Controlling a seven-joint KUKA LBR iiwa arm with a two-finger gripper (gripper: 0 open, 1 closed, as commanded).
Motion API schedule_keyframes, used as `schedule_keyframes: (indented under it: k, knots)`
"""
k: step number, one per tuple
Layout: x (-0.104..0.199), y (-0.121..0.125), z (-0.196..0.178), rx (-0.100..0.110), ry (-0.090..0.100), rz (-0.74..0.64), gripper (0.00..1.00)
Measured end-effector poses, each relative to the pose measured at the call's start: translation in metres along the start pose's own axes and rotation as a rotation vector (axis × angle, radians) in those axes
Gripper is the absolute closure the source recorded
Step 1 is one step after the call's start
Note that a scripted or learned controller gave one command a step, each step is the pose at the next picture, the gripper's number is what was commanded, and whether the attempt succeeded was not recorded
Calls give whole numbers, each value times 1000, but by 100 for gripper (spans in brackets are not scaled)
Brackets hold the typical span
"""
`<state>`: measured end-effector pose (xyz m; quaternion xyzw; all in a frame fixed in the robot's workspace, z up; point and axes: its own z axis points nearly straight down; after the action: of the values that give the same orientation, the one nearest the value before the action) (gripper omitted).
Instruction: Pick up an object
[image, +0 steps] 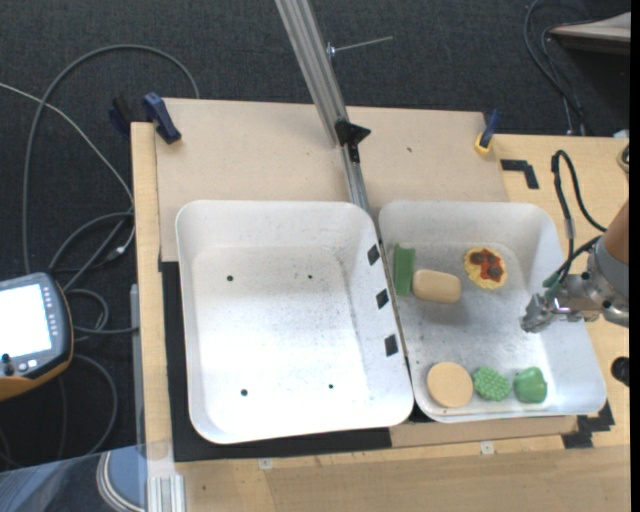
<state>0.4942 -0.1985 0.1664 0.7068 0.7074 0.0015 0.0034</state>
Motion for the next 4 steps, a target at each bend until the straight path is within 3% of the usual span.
schedule_keyframes:
  k: [1,2,4]
  knots:
    - [-7,-5,-49,0,0,0,100]
    - [-7,-4,-49,5,2,-1,100]
    - [97,40,-62,3,5,-8,100]
